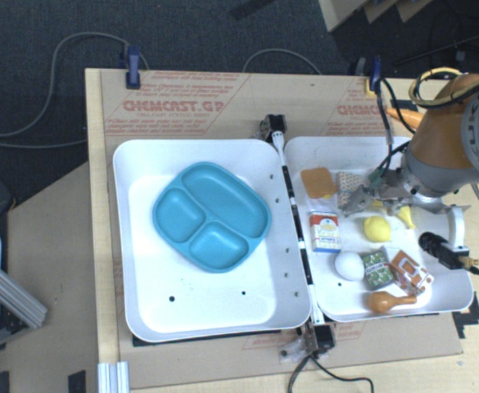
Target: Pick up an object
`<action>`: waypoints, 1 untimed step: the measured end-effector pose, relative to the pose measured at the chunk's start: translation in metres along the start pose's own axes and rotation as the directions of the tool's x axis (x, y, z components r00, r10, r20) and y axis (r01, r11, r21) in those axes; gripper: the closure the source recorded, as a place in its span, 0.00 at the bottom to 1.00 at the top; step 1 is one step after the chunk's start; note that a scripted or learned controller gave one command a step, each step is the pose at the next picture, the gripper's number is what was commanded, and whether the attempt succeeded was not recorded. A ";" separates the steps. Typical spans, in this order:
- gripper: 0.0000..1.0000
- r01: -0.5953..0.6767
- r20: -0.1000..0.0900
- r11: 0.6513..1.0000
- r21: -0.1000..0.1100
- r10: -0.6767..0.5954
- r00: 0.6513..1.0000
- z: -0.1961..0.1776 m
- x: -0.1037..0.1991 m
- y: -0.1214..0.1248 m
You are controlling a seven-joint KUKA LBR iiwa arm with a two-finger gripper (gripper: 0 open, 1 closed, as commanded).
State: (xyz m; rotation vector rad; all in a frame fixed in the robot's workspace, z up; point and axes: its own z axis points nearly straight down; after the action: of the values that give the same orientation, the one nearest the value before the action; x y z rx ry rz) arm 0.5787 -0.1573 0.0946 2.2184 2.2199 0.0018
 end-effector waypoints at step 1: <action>0.00 -0.001 -0.004 1.000 0.008 0.002 1.000 0.011 0.016 -0.028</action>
State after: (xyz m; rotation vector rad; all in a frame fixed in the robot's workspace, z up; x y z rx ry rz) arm 0.5504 -0.1410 0.0838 2.2261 2.2243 -0.0029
